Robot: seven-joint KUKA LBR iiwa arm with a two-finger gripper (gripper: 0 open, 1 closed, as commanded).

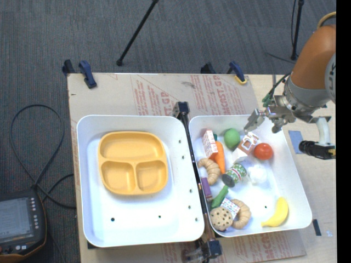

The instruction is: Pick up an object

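— Where is the grey two-finger gripper [264,120] sitting?

— It is hanging over the far right corner of the right shallow white bin [293,174], under the arm's orange band [314,51]. Its two fingers are standing apart, with nothing between them.

— And the things to pick?

— They are all lying in that right bin. A round green ball [232,138] is resting near the far wall, just left of the gripper. A small red and white carton [248,143] is leaning beside a round red tomato [264,151]. An orange carrot [219,155] is lying beside a white and red box [209,142], with a tan croissant [210,170] just in front of them.

— Anything nearer the camera?

— A yellow banana [277,212] is lying in the near right corner, and a brown chocolate-chip cookie [221,218] is sitting by the near wall.

— The other bin?

— The left shallow white bin [109,229] is holding a yellow plastic tray with three compartments [133,162].
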